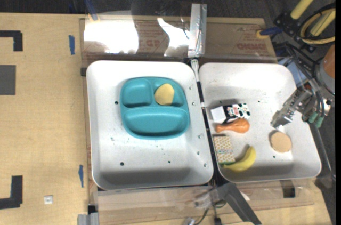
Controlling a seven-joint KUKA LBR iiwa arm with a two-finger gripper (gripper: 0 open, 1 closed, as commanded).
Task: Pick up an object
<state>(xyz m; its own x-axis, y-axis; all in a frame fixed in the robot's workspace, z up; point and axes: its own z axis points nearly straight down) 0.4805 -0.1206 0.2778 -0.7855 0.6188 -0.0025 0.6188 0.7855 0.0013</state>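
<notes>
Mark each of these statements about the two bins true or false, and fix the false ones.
1. The teal divided plate sits in the left bin. True.
2. The yellow round piece lies in the right bin. False: it lies in a compartment of the plate.
3. The banana lies near the right bin's front edge. True.
4. The end effector holds the tan round piece. False: that piece lies on the bin floor just below it.
5. The orange drumstick-shaped toy lies on the plate. False: it is in the right bin.

Tan round cookie (280,142) lying flat near the right bin's (306,162) right edge, toward its front corner.
</notes>
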